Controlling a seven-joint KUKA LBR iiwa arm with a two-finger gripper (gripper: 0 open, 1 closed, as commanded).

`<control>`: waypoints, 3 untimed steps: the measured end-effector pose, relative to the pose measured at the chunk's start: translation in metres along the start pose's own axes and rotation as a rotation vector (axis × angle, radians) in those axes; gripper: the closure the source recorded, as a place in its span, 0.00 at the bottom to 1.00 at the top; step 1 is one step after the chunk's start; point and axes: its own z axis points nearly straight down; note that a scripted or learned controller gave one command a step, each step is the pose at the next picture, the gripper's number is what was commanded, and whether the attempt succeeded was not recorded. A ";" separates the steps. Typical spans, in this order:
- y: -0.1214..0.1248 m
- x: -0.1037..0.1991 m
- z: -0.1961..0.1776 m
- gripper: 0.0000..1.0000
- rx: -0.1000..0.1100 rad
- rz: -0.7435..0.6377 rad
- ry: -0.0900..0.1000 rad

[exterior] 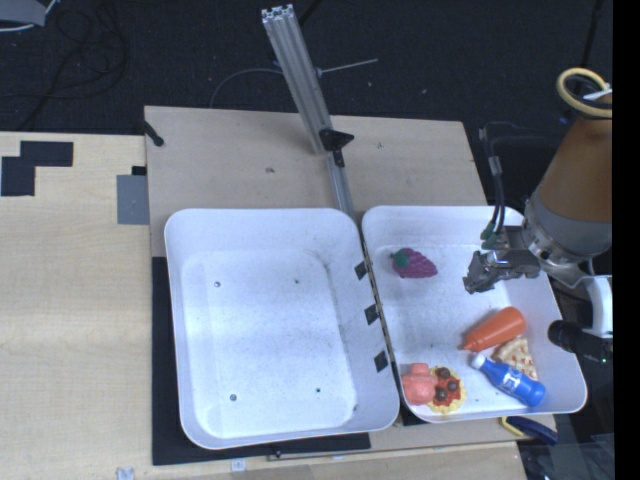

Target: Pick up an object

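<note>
Gripper (pixel 482 274) hangs over the upper middle of the right bin (pixel 440 230), dark and small in the view; whether it is open or closed cannot be told, and nothing can be seen held in it.

Five toys lie in that bin; a purple grape bunch (pixel 414 263) with a green stem end sits near the bin's upper left, just left of the gripper and apart from it; an orange carrot (pixel 494 329) lies tilted below the gripper, its thick end up and to the right; a tan waffle (pixel 516 355) with a grid face lies just below the carrot, touching or nearly so; a blue bottle (pixel 511 380) with a white neck lies on its side across the waffle's lower edge, near the bin's lower right rim; a round pastry (pixel 432 385) topped with red, pink and dark pieces sits at the lower left, close to the wall between the bins.

No writing on any of them can be read; the bottle bears a pale label too small to make out.

Arm (pixel 580 183) comes in from the right, its orange band broad above a grey wrist, the wrist pointing left and down toward the bin; the left bin (pixel 200 230) lies beside it, the two rims meeting.
</note>
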 end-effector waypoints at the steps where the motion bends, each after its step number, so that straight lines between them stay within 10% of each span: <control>1: -0.006 0.057 -0.004 1.00 0.002 -0.004 0.000; 3: 0.000 0.169 0.018 1.00 0.004 -0.003 0.001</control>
